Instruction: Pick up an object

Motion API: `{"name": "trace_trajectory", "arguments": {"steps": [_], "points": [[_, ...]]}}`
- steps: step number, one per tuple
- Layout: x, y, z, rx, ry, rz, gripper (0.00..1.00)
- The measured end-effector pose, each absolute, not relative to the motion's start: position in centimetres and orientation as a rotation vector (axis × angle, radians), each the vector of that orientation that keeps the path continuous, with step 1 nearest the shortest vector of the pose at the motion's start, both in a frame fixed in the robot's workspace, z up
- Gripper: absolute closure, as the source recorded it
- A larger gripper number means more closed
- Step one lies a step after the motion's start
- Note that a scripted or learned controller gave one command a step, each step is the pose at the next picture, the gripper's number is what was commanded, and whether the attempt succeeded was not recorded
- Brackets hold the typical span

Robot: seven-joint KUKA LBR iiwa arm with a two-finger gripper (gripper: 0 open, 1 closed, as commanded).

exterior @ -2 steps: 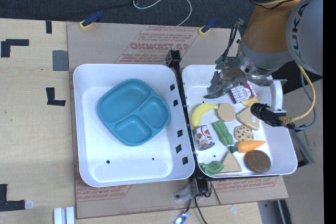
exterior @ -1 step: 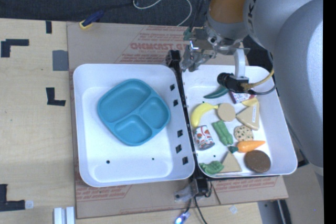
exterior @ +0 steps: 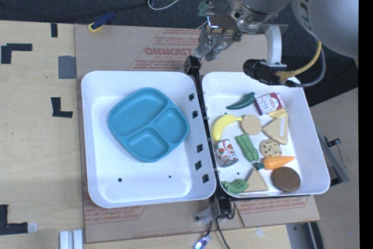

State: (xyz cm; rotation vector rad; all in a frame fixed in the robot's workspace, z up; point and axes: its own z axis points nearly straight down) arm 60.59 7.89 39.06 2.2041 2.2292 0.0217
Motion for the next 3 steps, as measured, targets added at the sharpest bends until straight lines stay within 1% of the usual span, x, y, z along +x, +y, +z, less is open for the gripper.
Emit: {"name": "trace_trajectory", "arguments": {"steps": [1,2,3], "points": [[55.8,9.6,47.6,2.213,2.226,0.011,1.0],[50.9,10.1,54.0,2.215,2.224,0.01,1.0],[48.1,8.9,40.6,2.229,2.227,-0.023,1.0]]}}
